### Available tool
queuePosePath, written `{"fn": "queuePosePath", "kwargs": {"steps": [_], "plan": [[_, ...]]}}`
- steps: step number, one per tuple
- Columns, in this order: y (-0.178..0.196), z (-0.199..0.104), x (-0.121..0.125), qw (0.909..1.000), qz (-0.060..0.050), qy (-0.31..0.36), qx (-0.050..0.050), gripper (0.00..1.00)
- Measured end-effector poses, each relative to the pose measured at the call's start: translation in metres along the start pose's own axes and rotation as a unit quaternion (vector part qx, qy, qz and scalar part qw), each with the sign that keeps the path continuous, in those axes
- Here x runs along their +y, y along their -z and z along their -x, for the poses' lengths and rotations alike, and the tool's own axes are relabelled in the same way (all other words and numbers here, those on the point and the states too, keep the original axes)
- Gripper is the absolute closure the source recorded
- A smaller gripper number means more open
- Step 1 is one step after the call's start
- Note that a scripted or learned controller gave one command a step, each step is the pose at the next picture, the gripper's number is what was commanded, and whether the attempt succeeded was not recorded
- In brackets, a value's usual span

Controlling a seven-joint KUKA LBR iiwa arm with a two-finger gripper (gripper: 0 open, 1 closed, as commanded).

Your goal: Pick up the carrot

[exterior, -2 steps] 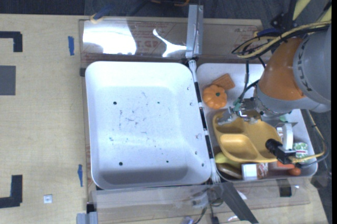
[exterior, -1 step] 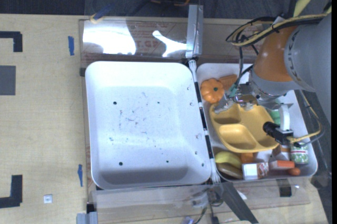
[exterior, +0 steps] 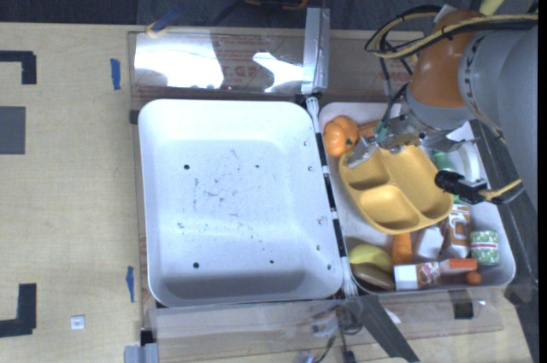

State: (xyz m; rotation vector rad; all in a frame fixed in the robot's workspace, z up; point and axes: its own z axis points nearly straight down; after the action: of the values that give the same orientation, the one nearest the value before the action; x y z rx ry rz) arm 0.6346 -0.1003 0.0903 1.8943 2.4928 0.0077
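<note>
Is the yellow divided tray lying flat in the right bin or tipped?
Tipped. The yellow tray sits slanted on top of other items in the right bin, its compartments holding nothing.

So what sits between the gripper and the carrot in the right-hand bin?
In the camera view, the yellow divided dish lies between the gripper above and the carrot below, overlapping the carrot's upper end.

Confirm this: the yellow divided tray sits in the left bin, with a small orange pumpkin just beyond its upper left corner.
Not quite. The camera view shows the yellow divided tray in the right bin, not the left bin. The rest stands: the small orange pumpkin lies just beyond the tray's upper left corner.
</note>
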Motion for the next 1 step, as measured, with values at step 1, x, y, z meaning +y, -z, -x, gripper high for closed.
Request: {"fn": "queuePosePath", "kwargs": {"steps": [1], "plan": [[0.0133,0.0012,0.0019,1.0000,0.002,0.001,-0.003,1.00]]}}
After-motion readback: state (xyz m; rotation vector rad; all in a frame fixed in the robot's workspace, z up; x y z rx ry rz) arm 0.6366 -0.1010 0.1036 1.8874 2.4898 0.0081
